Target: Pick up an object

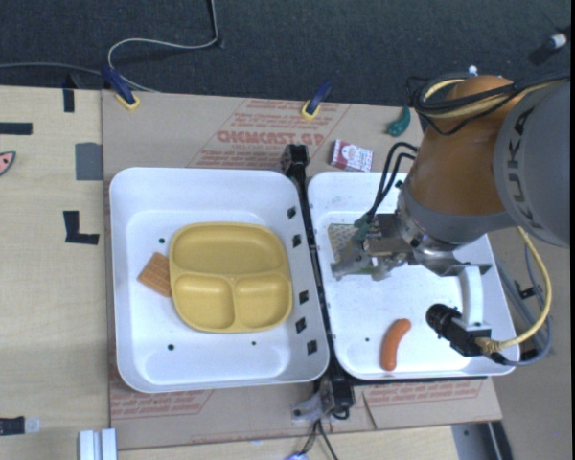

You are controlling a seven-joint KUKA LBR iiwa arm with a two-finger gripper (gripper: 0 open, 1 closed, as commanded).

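You had the arm reaching into the right bin (465, 367), with the gripper (350, 252) low over its upper left part, close to the divider between the two bins. From the slanted overhead view I could not tell how the end effector stood, nor whether anything was caught in it; a greyish patch lay just under it, too indistinct to name.

The nearest loose object was the orange sausage (395, 343), lying on the floor of the right bin near its front wall, apart from the gripper and tilted slightly from upright in the view. It looked like a small toy piece: probably light, smooth-skinned and rounded, so it could roll or squirt out of a pinch. You would have done best to take it across its short width at mid-length.

The left bin (134, 353) held a yellow divided plate (232, 276), resting partly over a tan cracker-like piece (155, 274). The plate looked stiff and broad, an awkward grasp except at its rim.
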